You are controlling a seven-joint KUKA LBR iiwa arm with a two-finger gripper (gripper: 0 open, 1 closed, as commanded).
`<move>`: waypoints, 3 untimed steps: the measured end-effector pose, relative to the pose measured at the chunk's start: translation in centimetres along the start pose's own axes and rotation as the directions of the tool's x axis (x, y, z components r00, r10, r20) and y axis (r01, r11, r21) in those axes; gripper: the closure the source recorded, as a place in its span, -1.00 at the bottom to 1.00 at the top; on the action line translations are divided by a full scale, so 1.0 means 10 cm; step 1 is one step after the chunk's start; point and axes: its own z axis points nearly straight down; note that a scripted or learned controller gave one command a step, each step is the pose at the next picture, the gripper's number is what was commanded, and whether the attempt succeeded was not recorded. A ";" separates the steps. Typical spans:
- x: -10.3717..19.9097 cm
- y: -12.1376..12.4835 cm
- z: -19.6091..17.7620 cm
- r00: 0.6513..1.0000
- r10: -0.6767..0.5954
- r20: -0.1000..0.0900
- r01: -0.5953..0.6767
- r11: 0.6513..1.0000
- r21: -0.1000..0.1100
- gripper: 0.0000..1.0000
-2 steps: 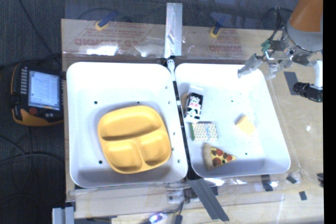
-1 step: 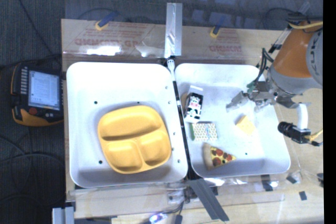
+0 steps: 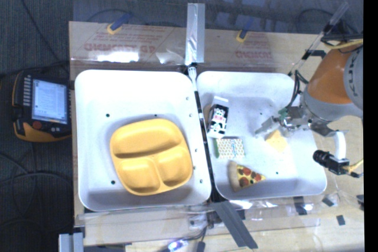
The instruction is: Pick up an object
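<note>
My end effector [image 3: 273, 126]: over right bin [image 3: 260, 82]; finger state cannot be determined.
Cheese wedge [image 3: 276, 140]: just beneath end effector.
Left bin [image 3: 94, 85]: yellow divided plate [image 3: 151, 155].
Right bin contents: pizza slice [image 3: 247, 176], tip pointing right; cow-print carton [image 3: 218, 120]; patterned packet [image 3: 229, 146].

Even, fairly bright light falls from overhead, with no hard direct beam. The two white bins [image 3: 136, 82] wash out almost to pure white, their inner walls hard to read. Glare streaks the clear plastic sheet [image 3: 127, 44] behind them. A soft shadow lies under the yellow divided plate [image 3: 152, 154] at its left and lower edge. The dark carpet [image 3: 35, 9] stays dim. The whole frame is slightly soft and grainy, fine detail smeared.
</note>
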 end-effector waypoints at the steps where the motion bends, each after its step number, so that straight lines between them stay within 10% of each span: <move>1: 0.10 -0.06 0.05 1.000 -0.011 0.013 0.011 1.000 -0.013 -1.00; 2: 0.11 -0.05 -0.04 1.000 -0.011 0.009 0.012 1.000 -0.015 1.00; 3: 0.11 -0.05 -0.04 1.000 -0.012 0.009 0.012 1.000 -0.015 -1.00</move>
